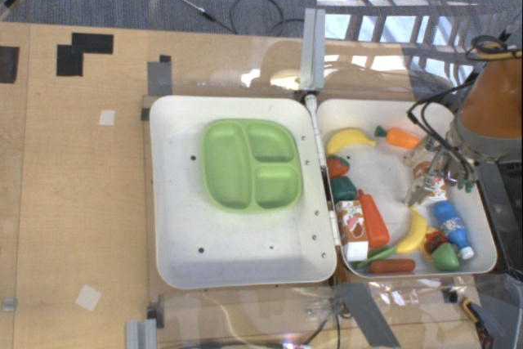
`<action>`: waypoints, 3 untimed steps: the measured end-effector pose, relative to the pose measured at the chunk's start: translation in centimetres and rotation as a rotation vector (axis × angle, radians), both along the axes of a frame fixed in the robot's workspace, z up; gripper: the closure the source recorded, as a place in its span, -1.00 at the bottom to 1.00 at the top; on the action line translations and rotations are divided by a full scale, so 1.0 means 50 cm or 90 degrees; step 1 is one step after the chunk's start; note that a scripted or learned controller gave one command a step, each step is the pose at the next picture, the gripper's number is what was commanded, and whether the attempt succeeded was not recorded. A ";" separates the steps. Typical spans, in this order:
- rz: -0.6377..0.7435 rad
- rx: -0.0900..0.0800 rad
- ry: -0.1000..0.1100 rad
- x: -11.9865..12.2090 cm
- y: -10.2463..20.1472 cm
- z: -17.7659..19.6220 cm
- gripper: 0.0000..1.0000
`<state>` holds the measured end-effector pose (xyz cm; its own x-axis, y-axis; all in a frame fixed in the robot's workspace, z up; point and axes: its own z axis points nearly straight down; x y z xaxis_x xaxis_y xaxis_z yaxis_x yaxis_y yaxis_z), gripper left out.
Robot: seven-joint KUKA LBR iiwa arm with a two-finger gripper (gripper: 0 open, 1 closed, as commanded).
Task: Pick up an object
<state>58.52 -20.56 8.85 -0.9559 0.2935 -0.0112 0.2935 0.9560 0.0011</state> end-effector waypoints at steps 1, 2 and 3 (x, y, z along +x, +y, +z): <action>-0.147 0.000 -0.004 -0.032 0.152 0.003 -1.00; -0.149 0.000 -0.001 -0.151 0.053 0.003 -1.00; -0.144 -0.001 -0.012 -0.139 0.056 0.031 1.00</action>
